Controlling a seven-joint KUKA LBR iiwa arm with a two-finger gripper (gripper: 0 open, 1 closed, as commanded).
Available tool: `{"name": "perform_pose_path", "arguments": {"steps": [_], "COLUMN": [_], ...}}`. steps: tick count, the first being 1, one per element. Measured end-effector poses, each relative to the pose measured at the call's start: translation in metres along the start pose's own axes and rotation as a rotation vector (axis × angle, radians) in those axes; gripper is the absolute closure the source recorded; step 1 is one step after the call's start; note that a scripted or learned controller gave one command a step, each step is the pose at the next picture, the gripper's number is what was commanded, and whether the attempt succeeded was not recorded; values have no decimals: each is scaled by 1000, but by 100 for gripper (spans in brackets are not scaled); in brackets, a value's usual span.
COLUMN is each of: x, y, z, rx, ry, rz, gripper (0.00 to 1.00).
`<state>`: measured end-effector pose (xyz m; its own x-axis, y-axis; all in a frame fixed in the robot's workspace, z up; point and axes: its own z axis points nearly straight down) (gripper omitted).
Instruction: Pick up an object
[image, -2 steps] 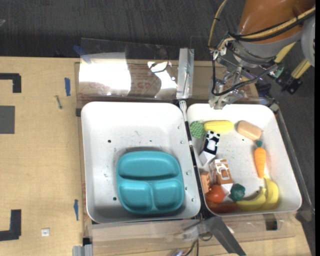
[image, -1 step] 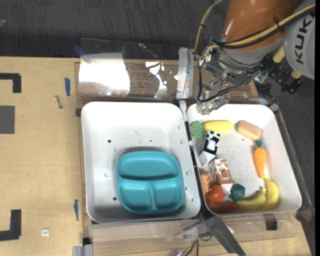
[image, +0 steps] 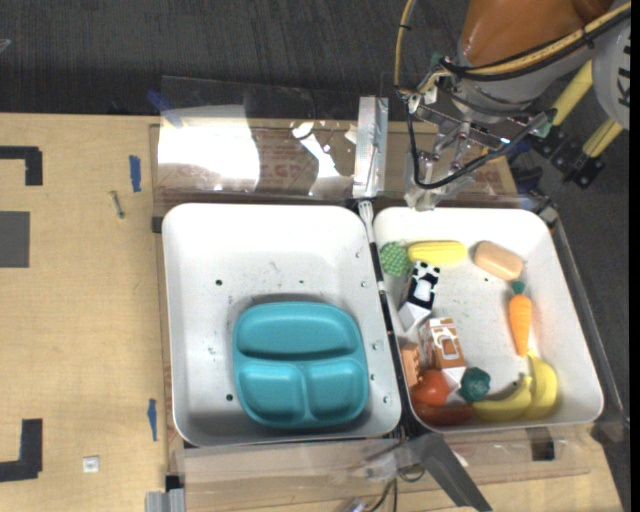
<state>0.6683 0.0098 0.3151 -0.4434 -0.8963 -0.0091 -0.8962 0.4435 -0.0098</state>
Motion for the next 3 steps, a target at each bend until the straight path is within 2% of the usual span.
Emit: {"name": "perform_pose_path", "arguments": {"steps": [1, 2, 3], "x": [-23, -12, -26], "y": [14, 6, 14], "z": [34, 8, 28], "rx": [-11, -1, -9], "ry": [4, 0, 3], "rz": [-19, -133, -219], "gripper": [100, 100, 100]}}
